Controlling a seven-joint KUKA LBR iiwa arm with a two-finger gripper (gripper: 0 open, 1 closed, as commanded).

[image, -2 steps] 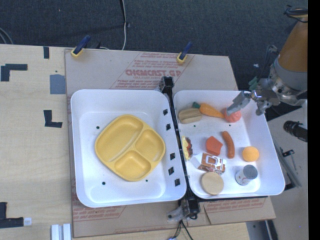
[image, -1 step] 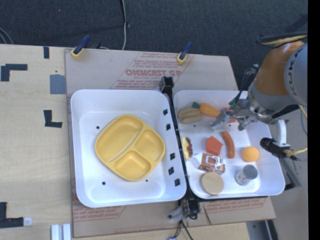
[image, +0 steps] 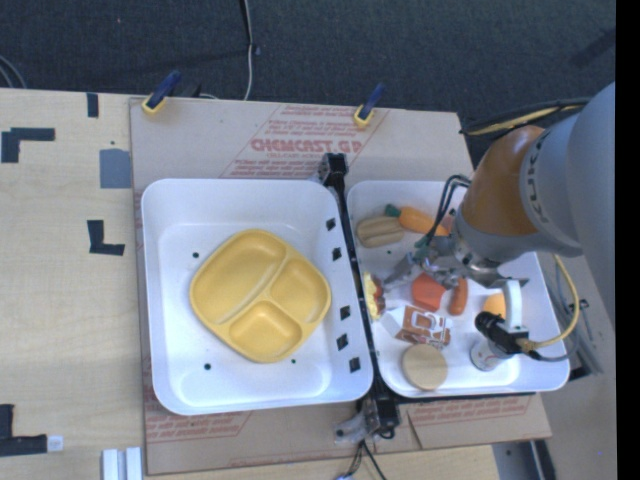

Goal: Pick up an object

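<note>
**Q:** Reaching in from the right, what is the arm doing, and how far along is the pick?

**A:** The grey arm [image: 560,188] with its orange band hangs over the right bin [image: 540,373], the largest thing there. Its gripper [image: 440,260] sits low among the small objects. Nothing looks lifted, so I judge the pick not yet done: grasp and lift remain.

**Q:** What lies around the gripper?

**A:** Well to its left, in the left bin [image: 165,268], rests a yellow divided plate [image: 262,293]. Below it lies a round tan disc [image: 425,367]. Just above and left, a tan bun-like piece [image: 379,230]. Directly beneath, nearly touching, a red block [image: 428,291], the likeliest target, with a small printed packet [image: 424,324] under that. Above, an orange carrot-like piece [image: 415,218].

**Q:** Open, closed, or holding?

**A:** I cannot tell; that part is too small and cluttered to read.
</note>
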